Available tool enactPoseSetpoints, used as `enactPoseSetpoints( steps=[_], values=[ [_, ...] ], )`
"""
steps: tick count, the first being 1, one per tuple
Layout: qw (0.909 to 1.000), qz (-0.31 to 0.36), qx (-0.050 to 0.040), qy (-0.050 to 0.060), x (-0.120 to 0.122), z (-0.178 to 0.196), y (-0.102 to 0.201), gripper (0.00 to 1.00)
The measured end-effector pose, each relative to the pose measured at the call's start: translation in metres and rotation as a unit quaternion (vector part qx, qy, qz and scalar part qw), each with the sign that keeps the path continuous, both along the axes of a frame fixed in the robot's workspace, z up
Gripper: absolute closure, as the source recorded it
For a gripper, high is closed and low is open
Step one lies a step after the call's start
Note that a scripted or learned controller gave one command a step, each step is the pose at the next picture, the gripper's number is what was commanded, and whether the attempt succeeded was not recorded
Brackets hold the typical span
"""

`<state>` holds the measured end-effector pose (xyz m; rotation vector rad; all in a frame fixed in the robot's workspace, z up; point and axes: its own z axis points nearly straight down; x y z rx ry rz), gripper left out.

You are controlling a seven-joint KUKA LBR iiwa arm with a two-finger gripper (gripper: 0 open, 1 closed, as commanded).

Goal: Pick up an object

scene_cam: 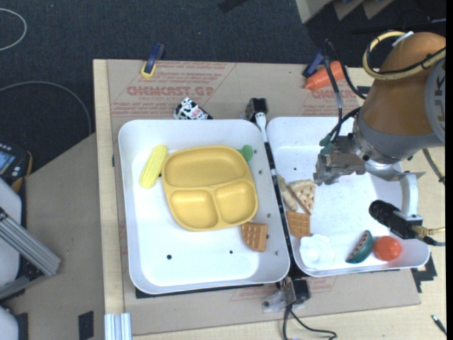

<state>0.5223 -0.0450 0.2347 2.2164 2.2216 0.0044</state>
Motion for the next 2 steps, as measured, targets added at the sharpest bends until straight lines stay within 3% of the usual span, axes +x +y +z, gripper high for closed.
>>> enactPoseSetpoints(
  steps=[2],
  values=[
    [1.0000,0.000,0.0004,0.001,-0.0089,-0.0031,0.0021,1.00]
  ],
)
